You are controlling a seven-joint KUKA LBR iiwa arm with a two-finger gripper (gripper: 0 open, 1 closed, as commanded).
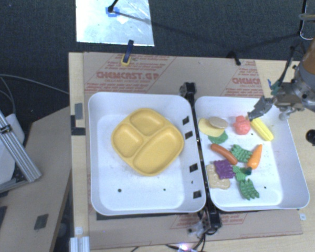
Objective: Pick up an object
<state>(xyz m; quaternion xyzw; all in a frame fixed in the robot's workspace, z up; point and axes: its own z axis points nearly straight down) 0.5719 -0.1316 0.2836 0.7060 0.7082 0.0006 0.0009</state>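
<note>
The right bin (291, 156) holds several toy foods. Among them are a red piece (242, 125), a yellow corn cob (262, 129), a yellow and tan piece (212, 126), a red sausage (223, 153), an orange carrot (254, 156), purple grapes (224, 169) and green vegetables (248, 188). My gripper (257, 111) hangs over the bin's far right part, just above the gap between the red piece and the corn cob. Nothing shows in its grasp.
The left bin (102, 140) holds a yellow divided plate (147, 140). A black divider with clips (197, 151) runs between the bins. The arm's grey wrist (304, 93) enters from the right. A metal frame (10, 146) stands at the left.
</note>
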